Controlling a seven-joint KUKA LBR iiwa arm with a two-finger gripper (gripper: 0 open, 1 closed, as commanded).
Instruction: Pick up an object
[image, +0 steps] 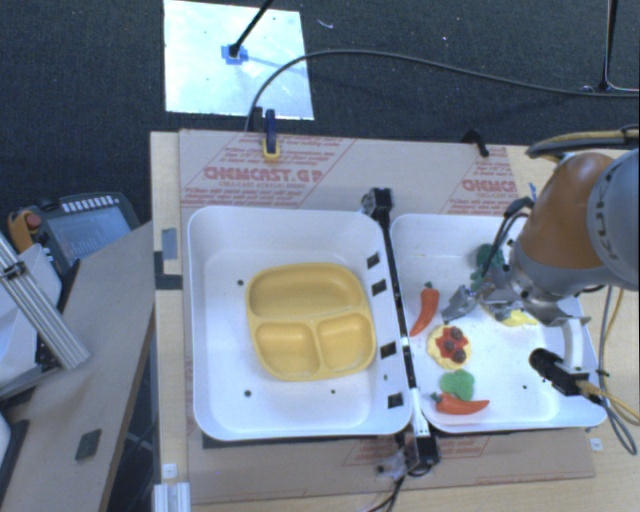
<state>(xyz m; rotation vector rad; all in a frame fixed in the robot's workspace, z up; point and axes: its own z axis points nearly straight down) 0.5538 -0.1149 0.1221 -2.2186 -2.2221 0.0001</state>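
Dark carpet (80, 100), cardboard-topped bench (330, 170), 2 white bins (215, 300).

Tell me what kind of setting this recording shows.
Most likely a robotics lab's pick-and-place test bench: two white bins side by side, toy food like a red pepper, a yellow divided tray, and a teach pendant at the left.

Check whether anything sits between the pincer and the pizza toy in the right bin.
Nothing visible does. The pincer hangs just above and left of the pizza, with bare bin floor between them. The chili lies to the pincer's left, off that path.
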